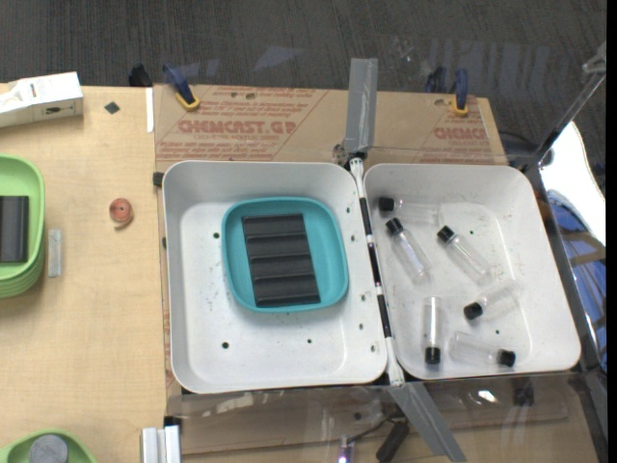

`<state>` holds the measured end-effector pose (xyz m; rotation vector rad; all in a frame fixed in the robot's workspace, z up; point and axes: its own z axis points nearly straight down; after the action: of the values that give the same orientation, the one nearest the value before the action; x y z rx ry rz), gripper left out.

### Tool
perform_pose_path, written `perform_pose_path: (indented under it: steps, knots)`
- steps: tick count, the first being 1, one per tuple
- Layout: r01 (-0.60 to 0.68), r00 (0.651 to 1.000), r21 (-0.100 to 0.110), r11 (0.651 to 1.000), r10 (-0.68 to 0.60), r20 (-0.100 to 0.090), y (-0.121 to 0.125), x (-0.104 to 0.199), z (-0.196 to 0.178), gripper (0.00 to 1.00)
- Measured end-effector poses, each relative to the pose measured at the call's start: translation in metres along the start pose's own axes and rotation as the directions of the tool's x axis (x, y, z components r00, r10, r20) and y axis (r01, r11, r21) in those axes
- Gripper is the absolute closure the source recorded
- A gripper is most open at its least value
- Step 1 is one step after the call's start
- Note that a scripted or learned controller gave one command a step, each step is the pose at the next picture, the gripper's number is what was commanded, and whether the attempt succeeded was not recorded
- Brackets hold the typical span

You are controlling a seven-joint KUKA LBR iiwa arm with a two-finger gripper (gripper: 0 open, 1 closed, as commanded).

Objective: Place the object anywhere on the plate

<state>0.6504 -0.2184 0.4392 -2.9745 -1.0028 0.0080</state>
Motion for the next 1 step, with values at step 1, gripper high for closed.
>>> perform_pose_path:
  steps: [1]
  knots:
    - [-0.071, 0.998, 0.001, 0.998, 0.071, 0.001, -0.0029, -0.0053, 0.0007, 0.00]
